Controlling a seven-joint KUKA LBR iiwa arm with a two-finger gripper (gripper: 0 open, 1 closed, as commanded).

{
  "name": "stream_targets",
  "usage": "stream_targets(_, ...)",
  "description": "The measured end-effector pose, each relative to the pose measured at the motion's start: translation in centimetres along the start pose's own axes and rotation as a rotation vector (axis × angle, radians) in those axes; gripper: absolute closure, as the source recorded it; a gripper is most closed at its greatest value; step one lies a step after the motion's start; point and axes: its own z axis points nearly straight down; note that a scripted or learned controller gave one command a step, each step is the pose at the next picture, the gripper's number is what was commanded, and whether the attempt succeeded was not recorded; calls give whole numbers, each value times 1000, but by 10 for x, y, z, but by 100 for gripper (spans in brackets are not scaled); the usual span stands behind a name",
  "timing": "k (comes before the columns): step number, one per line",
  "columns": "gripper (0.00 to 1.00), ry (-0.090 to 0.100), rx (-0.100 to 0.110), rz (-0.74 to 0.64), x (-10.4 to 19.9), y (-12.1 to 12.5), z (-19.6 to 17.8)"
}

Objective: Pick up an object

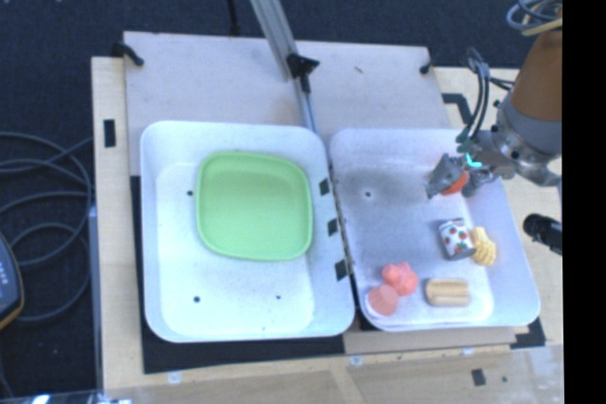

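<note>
A: Object — which one? Start at the left.

B: Left bin (170, 298): one green plate (255, 205), square with rounded corners, lying flat, a bit above the bin's middle. A grey pole (270, 9) slants down from the top edge and ends at the seam between the bins.

A: Right bin (398, 175)?

B: Small items clustered in its lower part. Nearest the seam, a pink round piece (383, 300) at the bottom rim, with a pink lumpy piece (401, 277) touching it above and to the right. Next, a tan roll (447, 292), lying on its side. Above that, a small white block with red marks (455, 238), and a yellow ridged piece (484, 247) right against its right side.

A: And the gripper?

B: Gripper (445, 182) is over the upper right of the right bin, well apart from the cluster. Something orange-red (456, 184) sits at the fingertips; too small to say what it is, or whether the fingers clasp it.

A: Jaws?

B: Cannot tell, open or closed. Fingers (441, 173) look dark and angle down to the left. Arm (542, 85) comes in from the right, orange band above the wrist.
</note>
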Motion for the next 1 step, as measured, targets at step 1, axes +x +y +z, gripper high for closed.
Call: stream_targets(1,0,0,0,0,0,0,0)
